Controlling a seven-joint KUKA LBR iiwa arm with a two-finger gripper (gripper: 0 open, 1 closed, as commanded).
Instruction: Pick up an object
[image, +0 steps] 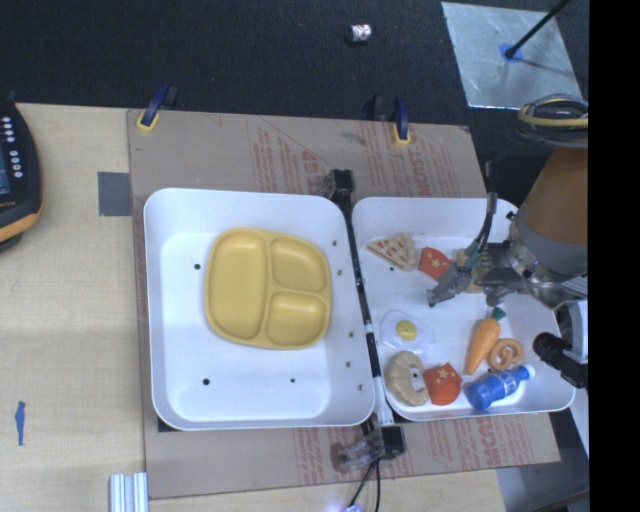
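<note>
On the brown board (250, 150) under both bins, faint red print, unreadable.

two white bins (160, 300), one yellow divided plate (268, 288), eight toy foods (483, 343)

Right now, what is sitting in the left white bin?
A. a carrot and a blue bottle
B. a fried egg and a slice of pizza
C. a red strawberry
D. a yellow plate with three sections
D: the yellow plate lies alone in the left bin, while the carrot and other toy foods are in the right bin.
</note>
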